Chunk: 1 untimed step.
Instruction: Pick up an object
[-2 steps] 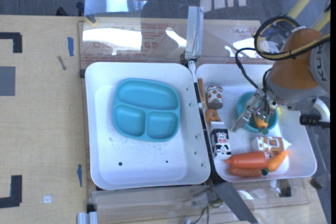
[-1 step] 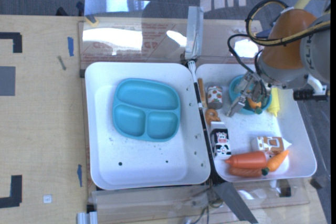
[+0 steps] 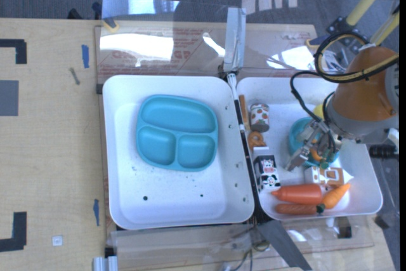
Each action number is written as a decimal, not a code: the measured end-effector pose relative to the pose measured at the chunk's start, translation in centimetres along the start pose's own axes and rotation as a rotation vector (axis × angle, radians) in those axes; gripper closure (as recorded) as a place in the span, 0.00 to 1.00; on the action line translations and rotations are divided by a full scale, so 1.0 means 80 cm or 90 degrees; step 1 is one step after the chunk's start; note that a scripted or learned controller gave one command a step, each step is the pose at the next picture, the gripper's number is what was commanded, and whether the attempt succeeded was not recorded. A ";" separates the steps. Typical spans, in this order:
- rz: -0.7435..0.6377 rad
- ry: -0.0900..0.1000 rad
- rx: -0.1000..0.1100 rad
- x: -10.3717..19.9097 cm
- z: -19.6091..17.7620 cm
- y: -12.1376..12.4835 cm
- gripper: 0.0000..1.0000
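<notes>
My gripper (image 3: pixel 312 150) hangs low in the right bin (image 3: pixel 371 200), over the middle of it, beside a teal bowl (image 3: pixel 298 134). Its fingers point down and left. Just below it lie a small white and orange block (image 3: pixel 328 176), a red sausage-like toy (image 3: pixel 299 193) and an orange carrot (image 3: pixel 336 196). A black and white carton (image 3: pixel 267 172), a small orange piece (image 3: pixel 256 139) and a patterned can (image 3: pixel 259 116) stand along the bin's left wall. I see nothing clearly held between the fingers.
The left bin (image 3: pixel 120 98) holds a blue divided plate (image 3: pixel 177 132). A clear plastic wall (image 3: pixel 190 41) and a metal post (image 3: pixel 235 38) rise behind both bins. Black cables (image 3: pixel 330 60) loop near the orange wrist band (image 3: pixel 365 89).
</notes>
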State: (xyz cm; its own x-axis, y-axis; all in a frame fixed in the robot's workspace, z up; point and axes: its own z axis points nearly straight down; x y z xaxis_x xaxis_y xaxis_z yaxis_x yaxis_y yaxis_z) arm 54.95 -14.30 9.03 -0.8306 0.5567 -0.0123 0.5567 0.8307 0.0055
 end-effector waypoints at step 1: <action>0.044 0.000 -0.002 -0.037 0.002 0.096 0.00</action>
State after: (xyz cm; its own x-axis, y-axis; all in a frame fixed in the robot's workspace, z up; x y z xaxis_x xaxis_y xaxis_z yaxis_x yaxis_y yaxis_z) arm 61.70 -9.59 8.98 -0.7906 0.6123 -0.0121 0.6122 0.7907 0.0088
